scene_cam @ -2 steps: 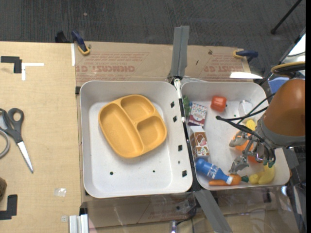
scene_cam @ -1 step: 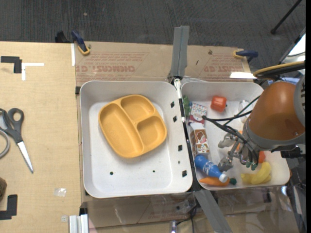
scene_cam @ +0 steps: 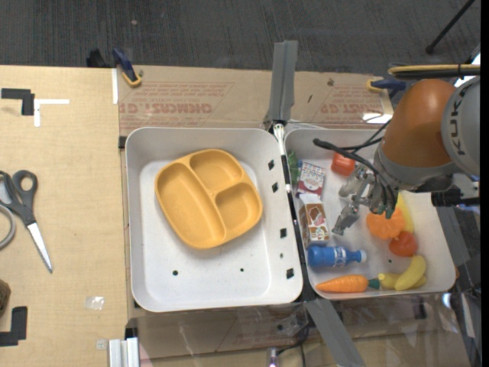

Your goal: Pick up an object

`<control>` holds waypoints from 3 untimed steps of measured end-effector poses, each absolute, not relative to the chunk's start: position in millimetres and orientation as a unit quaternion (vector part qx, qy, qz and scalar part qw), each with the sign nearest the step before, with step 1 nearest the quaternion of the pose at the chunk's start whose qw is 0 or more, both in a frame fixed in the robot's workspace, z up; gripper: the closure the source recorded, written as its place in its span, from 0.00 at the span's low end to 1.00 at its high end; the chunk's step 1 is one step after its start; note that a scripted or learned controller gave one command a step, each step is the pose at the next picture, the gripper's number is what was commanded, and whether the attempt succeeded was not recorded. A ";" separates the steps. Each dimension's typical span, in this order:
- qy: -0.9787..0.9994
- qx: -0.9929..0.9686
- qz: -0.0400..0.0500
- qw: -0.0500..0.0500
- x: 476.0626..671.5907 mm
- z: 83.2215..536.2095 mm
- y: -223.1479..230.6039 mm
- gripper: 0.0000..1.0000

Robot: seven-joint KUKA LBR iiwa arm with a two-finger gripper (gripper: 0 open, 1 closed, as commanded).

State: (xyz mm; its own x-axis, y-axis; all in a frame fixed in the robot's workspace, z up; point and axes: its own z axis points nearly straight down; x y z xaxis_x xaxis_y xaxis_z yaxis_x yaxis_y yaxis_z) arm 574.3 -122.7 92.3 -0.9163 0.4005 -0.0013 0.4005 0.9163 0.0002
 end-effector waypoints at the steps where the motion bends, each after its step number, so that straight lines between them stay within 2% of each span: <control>1: 0.965 0.260 0.000 -0.024 641.0 89.1 -149.0 0.00; 2: 0.959 0.284 0.000 0.001 588.8 92.5 -189.0 0.00; 3: 0.959 0.282 -0.001 0.003 590.0 102.3 -188.7 1.00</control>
State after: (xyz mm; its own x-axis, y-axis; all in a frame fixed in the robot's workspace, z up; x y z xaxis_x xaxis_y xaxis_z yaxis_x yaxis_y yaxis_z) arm 590.0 -188.7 102.3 -0.8408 0.5413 -0.0069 0.5413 0.8408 0.0001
